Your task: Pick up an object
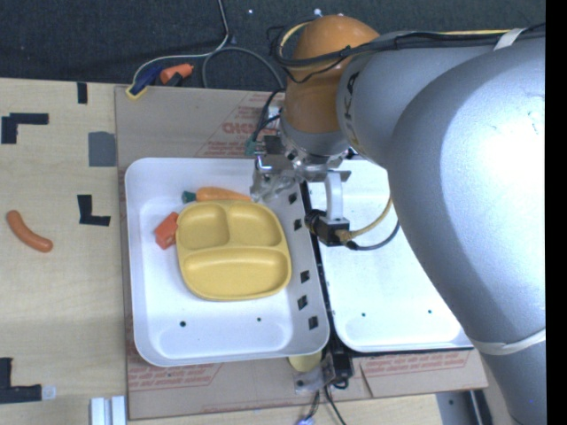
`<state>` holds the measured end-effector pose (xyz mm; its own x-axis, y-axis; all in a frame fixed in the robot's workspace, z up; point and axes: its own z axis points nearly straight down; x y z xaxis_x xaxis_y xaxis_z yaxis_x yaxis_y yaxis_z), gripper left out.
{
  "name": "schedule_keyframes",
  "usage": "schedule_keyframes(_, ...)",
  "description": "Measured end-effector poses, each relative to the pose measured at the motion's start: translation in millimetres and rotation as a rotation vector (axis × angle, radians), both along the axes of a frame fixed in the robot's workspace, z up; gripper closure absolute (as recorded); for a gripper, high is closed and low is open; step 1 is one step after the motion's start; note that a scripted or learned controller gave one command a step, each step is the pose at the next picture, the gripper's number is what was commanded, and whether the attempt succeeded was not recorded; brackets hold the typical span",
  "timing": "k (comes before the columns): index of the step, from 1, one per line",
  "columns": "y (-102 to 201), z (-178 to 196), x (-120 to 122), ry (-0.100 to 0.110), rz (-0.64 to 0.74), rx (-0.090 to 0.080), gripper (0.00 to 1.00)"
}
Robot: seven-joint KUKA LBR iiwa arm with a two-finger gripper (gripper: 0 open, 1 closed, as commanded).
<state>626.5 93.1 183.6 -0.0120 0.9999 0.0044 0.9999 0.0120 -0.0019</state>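
At the picture's bottom edge, around 6 o'clock, a small metal clamp (pixel 321 372) and some wires sit where the two bins meet, partly cut off. Just above, the left bin (pixel 159 326) lies on brown cardboard (pixel 168 140). A yellow divided plate (pixel 234 251) fills the middle of this bin, three compartments up, tilted slightly. From under its 9 o'clock edge pokes an orange-red piece (pixel 166 229), mostly hidden; its kind is hard to make out. At the plate's 12 o'clock edge lies a toy carrot (pixel 218 194) with a green tip, its lower side covered by the plate rim.

The right bin (pixel 390 326) stands at 3 o'clock from the left one, touching it along a dark dividing strip; its far and right parts are covered by the grey arm (pixel 461 149), which swells across the whole right half and runs off the edge.

The gripper (pixel 268 184) hangs at the left bin's far right corner, at about 1 o'clock from the plate, just beside the carrot's right end. It is a blur of metal parts under the orange band (pixel 319 69), and whether the pincer stands open or closed cannot be told; nothing is plainly seen between it.

Far left, at 9 o'clock on the wooden bench (pixel 53 166), lies a sausage-shaped orange toy (pixel 29 231), well apart from the bins. At 11 o'clock a yellow and orange tool (pixel 159 77) rests at the cardboard's far edge, with a dark cable (pixel 221 34) beyond.
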Motion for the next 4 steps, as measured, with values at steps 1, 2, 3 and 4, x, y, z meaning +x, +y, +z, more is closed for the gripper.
schedule_keyframes(1, 86.6, -16.4, -20.8, 0.003, -0.002, -0.001, 1.00)
schedule_keyframes(2, 86.5, 99.0, -86.0, -0.007, -0.007, 0.000, 1.00)
schedule_keyframes(3, 138.8, 33.7, -78.9, 0.005, -0.006, -0.006, 1.00)
schedule_keyframes(4, 118.9, 78.2, -104.4, -0.002, -0.011, -0.003, 1.00)
